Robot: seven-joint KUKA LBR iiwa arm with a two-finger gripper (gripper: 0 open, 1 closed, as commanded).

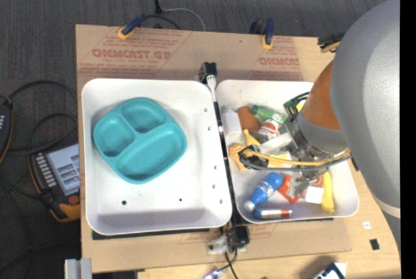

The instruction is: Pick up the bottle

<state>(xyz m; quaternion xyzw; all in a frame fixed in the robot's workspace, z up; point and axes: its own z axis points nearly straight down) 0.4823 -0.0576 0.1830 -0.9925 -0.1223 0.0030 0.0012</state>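
Note:
A small blue bottle (265,190) with a white cap lies on its side in the right bin (344,206), near the front. A green bottle (269,116) with a red and white label lies further back in the same bin. My gripper (294,164) hangs low over the middle of this bin, under the grey wrist and orange band, with yellow cable looped around it. It is just right of and behind the blue bottle. The arm hides the bin's right half.
The left bin (97,206) holds a teal divided plate (140,139). Around the bottles lie a brown piece (246,118), a yellow piece (327,194), a red item (289,188) and a marker (273,212). Clamps (266,34) grip the board's back edge.

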